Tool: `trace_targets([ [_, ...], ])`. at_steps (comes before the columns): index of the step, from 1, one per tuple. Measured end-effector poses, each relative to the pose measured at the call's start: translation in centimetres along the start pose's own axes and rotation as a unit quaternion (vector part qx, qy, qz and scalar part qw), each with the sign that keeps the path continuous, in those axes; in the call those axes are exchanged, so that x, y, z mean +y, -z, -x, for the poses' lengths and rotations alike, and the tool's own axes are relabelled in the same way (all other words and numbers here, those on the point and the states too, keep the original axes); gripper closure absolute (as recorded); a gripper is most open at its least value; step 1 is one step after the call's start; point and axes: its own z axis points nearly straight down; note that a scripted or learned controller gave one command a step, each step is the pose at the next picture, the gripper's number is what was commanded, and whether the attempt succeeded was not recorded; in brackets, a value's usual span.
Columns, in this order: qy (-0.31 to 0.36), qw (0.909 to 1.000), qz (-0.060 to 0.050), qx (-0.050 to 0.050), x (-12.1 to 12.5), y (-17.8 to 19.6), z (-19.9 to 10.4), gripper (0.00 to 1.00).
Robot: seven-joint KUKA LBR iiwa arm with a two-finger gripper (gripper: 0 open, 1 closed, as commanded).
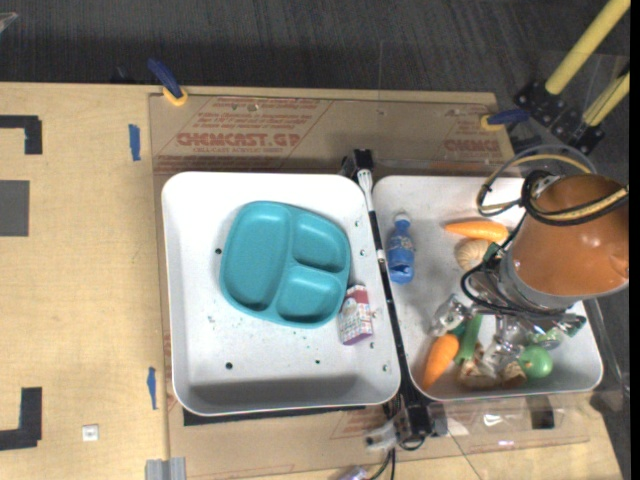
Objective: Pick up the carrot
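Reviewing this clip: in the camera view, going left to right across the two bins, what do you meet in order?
Teal divided plate → small packet at the left bin's right side → blue bottle → carrot. After that the gripper overlaps the heap of items under it, so I leave their order out.

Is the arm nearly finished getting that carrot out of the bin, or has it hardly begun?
Done: the arm has reached down into the right bin, and its gripper sits low among the items there. In hand: the gripper is right beside the carrot, which lies at the bin's bottom; I can't tell if it is gripped. Left: getting a grip on the carrot and lifting it clear of the bin.
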Motion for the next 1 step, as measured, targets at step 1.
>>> trace_targets([
  [1, -0.06, 0.9982, -0.01, -0.003, -13.24, 0.35, 9.42, 0.0],
])
